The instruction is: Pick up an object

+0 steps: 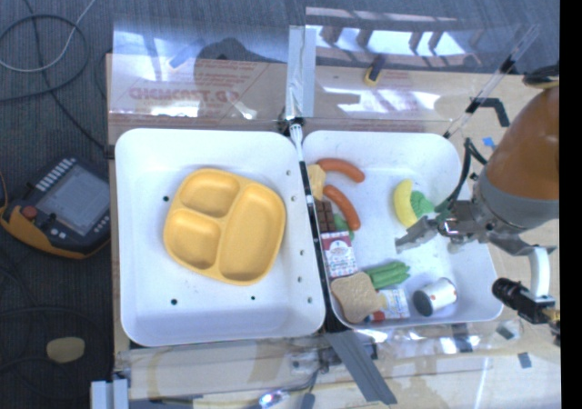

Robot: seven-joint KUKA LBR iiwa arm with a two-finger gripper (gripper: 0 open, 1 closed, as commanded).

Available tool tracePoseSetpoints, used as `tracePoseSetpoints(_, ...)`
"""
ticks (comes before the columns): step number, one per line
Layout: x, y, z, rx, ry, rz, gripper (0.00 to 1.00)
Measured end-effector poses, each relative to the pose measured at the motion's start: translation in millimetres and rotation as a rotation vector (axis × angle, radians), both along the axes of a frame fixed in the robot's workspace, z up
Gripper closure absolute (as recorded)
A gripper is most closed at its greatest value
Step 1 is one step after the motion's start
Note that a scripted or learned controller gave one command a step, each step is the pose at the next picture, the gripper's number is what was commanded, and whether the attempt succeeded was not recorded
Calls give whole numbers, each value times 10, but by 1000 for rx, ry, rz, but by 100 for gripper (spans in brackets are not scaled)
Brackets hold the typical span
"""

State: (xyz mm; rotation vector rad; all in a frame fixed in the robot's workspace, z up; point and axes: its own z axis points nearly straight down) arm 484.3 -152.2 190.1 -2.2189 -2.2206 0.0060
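Reaching in from the right edge of the frame, low over the right bin (459, 162). Tool (420, 233) hovering at centre-right, fingers spread slightly apart, nothing between them. Approach step, by the look of it, no grasp made yet. Closest candidate: yellow banana (406, 201) just up-left of the fingertips, close beside them but not touching. Below, green pepper (389, 272) and a silver can (436, 296) near the bin's lower edge. Along the left wall, two sausages (340, 187), a red carton (338, 254), a slice of bread (355, 294). Yellow divided plate (225, 224) alone in the left bin (136, 307). Next move probably calls for a short shift up-left, a descent straddling the banana, then a firm close.
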Motion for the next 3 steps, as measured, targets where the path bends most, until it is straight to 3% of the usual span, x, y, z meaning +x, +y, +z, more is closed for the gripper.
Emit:
tracePoseSetpoints(1,974,84,-484,1,0,-62,0)
tracePoseSetpoints(2,1251,-501,-993,2,-14,91,0)
tracePoseSetpoints(3,1688,-688,-767,-1,-6,360,0)
